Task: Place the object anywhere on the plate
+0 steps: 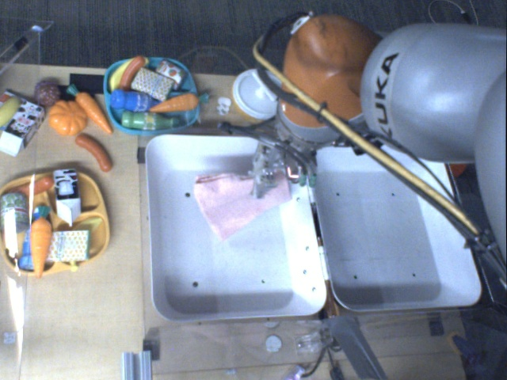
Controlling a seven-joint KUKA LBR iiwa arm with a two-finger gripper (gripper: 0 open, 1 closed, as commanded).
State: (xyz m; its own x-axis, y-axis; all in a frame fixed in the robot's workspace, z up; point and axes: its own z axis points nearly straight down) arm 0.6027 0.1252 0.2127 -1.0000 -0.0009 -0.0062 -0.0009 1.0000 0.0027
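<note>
1. The claw (268, 172) sat low over the left bin (170, 236), at that bin's upper right, right at the top right corner of the pink cloth (236, 200).
2. The cloth lay flat on the bin floor, near the middle of the frame, its long axis running from the lower left up to the claw at the upper right. So the bulk of it lay down and to the left of the claw.
3. Claw and cloth looked to be touching at that corner, but whether the fabric was actually pinched was not clear; the metal parts blurred together there.
4. How far the claw stood open could not be told from this slanted view, and no firm hold on anything was visible.
5. The right bin (404, 236) lay beside it, under the grey arm (444, 85) that came in from the upper right.
6. On the worktop (79, 315) at the left of the frame, a yellow plate (99, 212) and a blue bowl (119, 121) carried toy food, well apart from the claw.
</note>
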